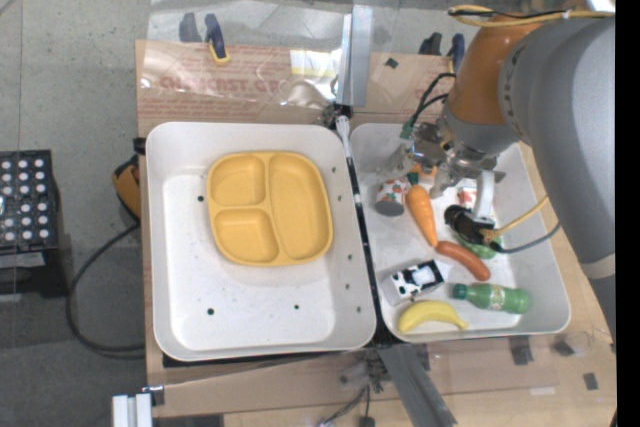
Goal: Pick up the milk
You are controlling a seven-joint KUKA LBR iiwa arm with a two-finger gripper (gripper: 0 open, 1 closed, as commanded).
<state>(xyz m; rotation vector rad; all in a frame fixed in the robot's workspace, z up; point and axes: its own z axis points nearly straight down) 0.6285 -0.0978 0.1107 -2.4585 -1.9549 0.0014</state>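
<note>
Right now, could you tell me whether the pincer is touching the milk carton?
Apart. The camera view shows the pincer up by the carrot's top, with bare bin floor between it and the milk carton lower down.

Your grey KUKA arm [570, 115] enters from the right side of the view and reaches over the far half of the right-hand shallow white bin [545, 320]. You will note the orange band [485, 75] sitting directly above the wrist, with the wrist angled downward and toward the bin's far left corner. The two-finger metal gripper [432, 160] hangs low inside that far portion of the bin. Black and yellow cables [500, 233] trail from the wrist area toward the bin's right edge. Finger separation cannot be established from this angle.
</note>
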